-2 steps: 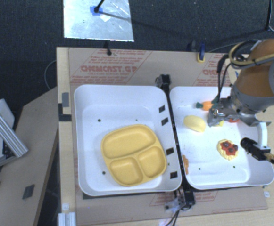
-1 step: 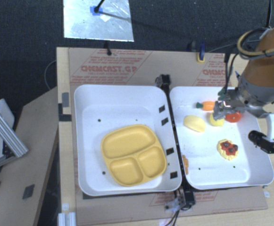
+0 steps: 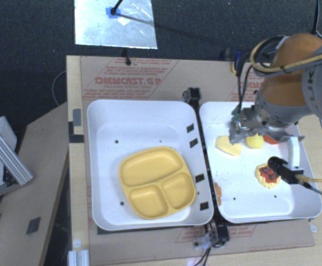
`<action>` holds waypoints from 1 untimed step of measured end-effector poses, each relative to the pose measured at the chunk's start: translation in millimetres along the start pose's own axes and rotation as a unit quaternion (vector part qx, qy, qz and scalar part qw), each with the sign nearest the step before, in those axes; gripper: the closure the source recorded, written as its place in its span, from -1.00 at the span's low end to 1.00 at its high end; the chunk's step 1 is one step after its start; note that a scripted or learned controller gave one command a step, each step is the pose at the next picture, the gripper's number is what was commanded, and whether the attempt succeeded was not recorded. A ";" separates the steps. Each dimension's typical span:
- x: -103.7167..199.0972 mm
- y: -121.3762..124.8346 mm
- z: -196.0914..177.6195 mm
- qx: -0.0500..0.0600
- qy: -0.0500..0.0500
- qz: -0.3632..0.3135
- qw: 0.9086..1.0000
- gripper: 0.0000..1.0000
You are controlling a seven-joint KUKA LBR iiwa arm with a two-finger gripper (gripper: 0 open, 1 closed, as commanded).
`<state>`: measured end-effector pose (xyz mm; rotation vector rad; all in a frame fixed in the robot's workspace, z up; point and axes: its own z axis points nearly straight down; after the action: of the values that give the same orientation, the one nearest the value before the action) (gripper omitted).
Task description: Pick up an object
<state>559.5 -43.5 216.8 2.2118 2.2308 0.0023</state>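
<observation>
Inspector A: Camera view, right bin (image 3: 305, 204). The tool (image 3: 239, 131) sits low over a pale yellow food piece (image 3: 228, 146), just beside a brighter yellow block (image 3: 254, 142) and a red piece (image 3: 270, 139). Whether the tool is released or clenched cannot be told; the wrist hides it.

Inspector B: Step in hand?

Inspector A: Judged as the descent onto the pale piece; no lift yet, since it lies on the bin floor. Next, the tool must straddle it cleanly, apart from its neighbours.

Inspector B: Elsewhere?

Inspector A: A pizza-like toy (image 3: 266, 175) nearer the front; a yellow divided tray (image 3: 156, 182) in the left bin (image 3: 105, 126).
</observation>
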 end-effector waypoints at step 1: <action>55.4 -3.8 1.8 0.000 0.000 -0.001 1.000 1.00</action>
<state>555.2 11.8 215.0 2.2107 2.2330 0.0025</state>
